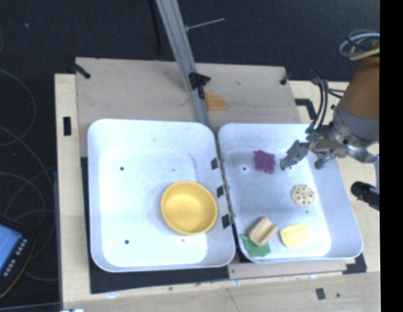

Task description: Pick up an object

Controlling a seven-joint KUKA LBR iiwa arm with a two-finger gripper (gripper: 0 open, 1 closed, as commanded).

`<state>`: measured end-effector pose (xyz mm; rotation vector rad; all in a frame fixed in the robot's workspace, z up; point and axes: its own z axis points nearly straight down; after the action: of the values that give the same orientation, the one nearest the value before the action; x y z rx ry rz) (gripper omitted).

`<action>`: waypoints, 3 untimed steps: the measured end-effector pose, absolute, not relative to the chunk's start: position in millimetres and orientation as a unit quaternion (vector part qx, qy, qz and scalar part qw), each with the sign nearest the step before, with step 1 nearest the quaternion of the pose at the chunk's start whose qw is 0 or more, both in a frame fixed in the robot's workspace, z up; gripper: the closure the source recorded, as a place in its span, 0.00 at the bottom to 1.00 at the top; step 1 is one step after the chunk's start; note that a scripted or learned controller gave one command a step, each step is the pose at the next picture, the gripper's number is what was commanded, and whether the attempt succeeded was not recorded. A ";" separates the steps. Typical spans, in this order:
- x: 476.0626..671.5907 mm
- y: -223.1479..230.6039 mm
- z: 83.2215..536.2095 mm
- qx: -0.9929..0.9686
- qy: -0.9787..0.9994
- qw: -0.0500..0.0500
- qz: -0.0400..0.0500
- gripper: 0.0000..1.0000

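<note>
We note a yellow bowl [188,207] in the left bin [117,148], four items in the right bin [338,239], and the pincer [304,157] spread open, empty.

A robotics lab: wooden bench [143,90], twin white bins [123,142], loose cables [19,129], metal camera pole [175,31].

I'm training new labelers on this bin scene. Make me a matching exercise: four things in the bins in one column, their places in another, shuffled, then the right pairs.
Things:
1. bowl
2. purple piece
3. cookie
4. yellow piece

Places:
A. right bin, near front edge
B. left bin
C. right bin, just left of the claw
D. right bin, middle of right side

Pairs: 1-B, 2-C, 3-D, 4-A
</note>
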<state>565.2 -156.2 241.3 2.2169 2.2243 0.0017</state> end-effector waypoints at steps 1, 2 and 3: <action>565.2 -156.3 241.4 0.706 0.708 0.001 0.001 0.00; 567.1 -161.9 198.1 0.707 0.707 0.000 -0.002 0.00; 566.5 -173.8 146.1 0.708 0.707 -0.001 -0.002 0.00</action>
<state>566.5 -173.8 146.1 2.2239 2.2213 -0.0066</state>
